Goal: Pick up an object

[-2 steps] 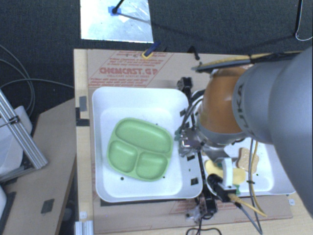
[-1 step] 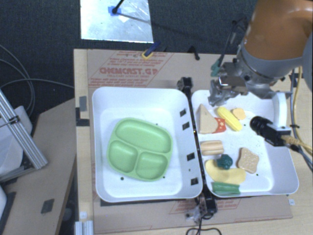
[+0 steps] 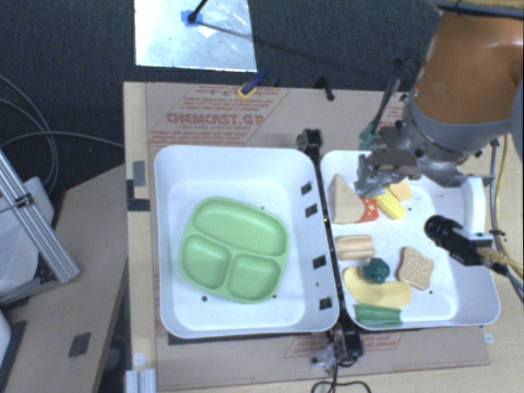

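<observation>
White plastic makes up the two shallow bins that sit side by side on the bench. The left bin (image 3: 246,158) holds a green tray (image 3: 235,249) with three dips in it. The tray lies flat near the middle of that bin.

The right bin (image 3: 475,301) holds the toy food. At the far left of this bin is a tan wedge (image 3: 345,201) that looks like a slice of cheese or cake. Just to its right is a small red piece (image 3: 370,210), and next to that a yellow corn cob (image 3: 390,206). A little orange piece (image 3: 401,191) lies just past the corn. Nearer to us is a hot dog bun (image 3: 354,246). Near that is a dark teal lump (image 3: 377,270) that rests on a yellow banana shape (image 3: 378,289). A green pod (image 3: 378,314) lies at the near edge of the bin. A slice of toast (image 3: 415,267) sits to the right of the teal lump.

The big grey and orange arm (image 3: 467,64) comes in from the right and hangs over the far part of the right bin. Its gripper (image 3: 378,178) points down just above the red piece and the corn. The claw is too dark and blurry to tell if it is released or clenched, and I cannot see any toy in it. A black part (image 3: 449,234) sticks out over the right side of the bin.
</observation>
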You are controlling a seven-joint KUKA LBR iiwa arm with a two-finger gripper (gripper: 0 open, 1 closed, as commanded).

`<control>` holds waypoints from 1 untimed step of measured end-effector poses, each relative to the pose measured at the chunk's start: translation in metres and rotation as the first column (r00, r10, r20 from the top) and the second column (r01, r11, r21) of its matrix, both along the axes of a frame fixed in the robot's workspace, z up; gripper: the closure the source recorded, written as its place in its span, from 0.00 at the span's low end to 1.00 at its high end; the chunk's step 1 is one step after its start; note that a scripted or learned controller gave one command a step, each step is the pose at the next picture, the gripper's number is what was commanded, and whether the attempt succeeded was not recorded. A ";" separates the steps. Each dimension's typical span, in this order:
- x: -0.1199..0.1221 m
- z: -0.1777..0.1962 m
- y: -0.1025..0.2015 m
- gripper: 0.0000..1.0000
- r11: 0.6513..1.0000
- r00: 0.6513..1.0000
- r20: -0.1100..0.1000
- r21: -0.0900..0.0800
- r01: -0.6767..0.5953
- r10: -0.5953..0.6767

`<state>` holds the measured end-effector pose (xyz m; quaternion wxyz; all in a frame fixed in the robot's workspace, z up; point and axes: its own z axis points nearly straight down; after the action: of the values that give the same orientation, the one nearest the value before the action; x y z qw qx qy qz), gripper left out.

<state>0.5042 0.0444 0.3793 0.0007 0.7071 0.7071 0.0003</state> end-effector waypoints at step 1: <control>-0.018 -0.035 0.007 1.00 1.000 1.000 -0.002 0.001 -0.002 0.002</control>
<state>0.4862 0.0509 0.3445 -0.0002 0.7064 0.7078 0.0001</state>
